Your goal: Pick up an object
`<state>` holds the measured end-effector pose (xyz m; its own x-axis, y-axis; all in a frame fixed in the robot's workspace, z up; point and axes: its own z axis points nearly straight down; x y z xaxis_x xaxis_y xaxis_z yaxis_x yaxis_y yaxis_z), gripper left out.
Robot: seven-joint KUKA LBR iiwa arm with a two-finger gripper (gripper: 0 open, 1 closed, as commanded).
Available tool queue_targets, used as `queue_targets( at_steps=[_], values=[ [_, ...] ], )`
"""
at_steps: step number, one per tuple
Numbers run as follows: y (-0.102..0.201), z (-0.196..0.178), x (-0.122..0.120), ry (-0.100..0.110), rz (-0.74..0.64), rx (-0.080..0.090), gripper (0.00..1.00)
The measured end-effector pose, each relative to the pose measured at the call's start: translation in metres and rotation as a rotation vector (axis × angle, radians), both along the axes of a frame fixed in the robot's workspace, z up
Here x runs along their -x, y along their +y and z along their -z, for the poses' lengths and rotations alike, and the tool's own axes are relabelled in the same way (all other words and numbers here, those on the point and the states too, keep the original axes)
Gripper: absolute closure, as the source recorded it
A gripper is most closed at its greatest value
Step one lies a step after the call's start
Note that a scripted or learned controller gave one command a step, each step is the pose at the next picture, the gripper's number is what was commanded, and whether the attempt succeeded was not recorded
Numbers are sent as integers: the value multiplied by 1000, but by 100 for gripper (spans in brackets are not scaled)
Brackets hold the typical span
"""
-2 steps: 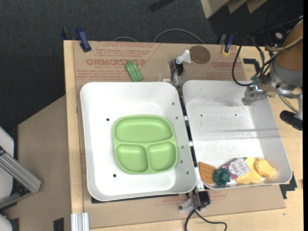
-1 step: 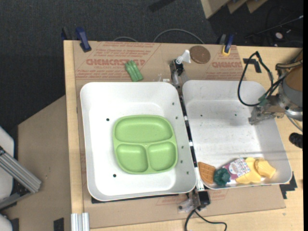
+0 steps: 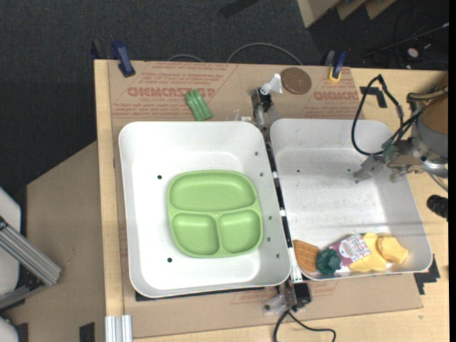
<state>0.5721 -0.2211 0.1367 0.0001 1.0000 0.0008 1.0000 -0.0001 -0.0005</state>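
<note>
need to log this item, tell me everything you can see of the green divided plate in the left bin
The light green divided plate looks like smooth matte plastic, a rounded rectangle with soft corners. Raised ridges split it into three compartments: one wide one across the far side and two smaller ones side by side nearer the camera. All three hold nothing. It lies flat and right way up on the floor of the left white bin, roughly central, slightly turned, and clear of the bin's walls. Nothing else touches it.

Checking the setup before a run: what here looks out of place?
A green clip-like object lies on the cardboard behind the left bin, outside both bins. The toy items are all bunched along the right bin's near edge.
</note>
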Motion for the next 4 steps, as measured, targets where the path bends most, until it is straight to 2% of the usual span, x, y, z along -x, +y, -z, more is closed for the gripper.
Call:
queue_targets(
  at_steps=[1,2,3,4],
  values=[
    [1,54,12,3,-3,-7,0],
    [3,52,-89,8,-5,-10,0],
    [-3,-32,-96,-11,-1,5,0],
    [3,49,-94,12,-3,-15,0]
  ],
)
